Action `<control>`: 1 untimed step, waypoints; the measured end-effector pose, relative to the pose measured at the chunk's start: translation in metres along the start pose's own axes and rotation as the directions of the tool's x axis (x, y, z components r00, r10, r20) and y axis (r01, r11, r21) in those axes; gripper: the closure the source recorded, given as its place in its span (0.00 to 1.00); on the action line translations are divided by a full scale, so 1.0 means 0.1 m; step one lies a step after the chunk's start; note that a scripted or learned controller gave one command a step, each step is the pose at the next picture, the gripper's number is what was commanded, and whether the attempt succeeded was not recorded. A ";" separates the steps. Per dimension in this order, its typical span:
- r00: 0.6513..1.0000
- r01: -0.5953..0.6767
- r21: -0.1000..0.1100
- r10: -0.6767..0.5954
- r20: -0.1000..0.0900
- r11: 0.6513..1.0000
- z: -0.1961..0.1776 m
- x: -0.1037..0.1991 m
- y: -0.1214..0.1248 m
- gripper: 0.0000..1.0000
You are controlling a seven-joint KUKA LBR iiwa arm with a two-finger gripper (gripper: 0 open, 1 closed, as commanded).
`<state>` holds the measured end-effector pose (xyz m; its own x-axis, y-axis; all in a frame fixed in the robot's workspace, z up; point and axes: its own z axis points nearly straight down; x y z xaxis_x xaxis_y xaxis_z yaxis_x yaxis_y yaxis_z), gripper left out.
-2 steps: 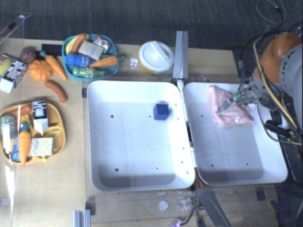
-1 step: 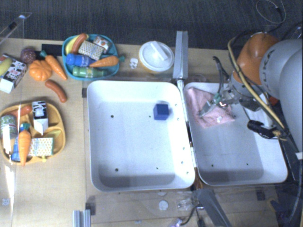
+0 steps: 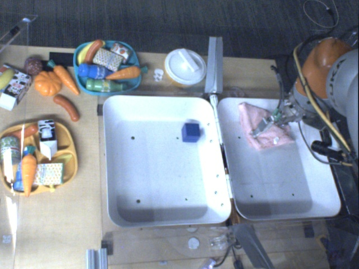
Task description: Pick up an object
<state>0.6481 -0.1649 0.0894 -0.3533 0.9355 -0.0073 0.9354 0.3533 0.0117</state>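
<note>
Two white bins sat side by side on my bench: the left bin (image 3: 118, 167) carried a small blue cube (image 3: 191, 131) near its far right corner, and the right bin (image 3: 291, 189) carried a crumpled pink cloth (image 3: 255, 125) near its far left corner. I saw the cloth's long axis run from the bin's far edge down toward the near right, its broader end pointing at the middle of the bin. My gripper (image 3: 269, 123) sat low on the cloth's right half, though I could not tell whether it had closed on anything.
</note>
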 end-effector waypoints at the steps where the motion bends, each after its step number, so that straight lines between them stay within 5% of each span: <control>1: 0.996 0.087 -0.003 -0.087 0.002 0.996 -0.01 0.33 -0.11 0.00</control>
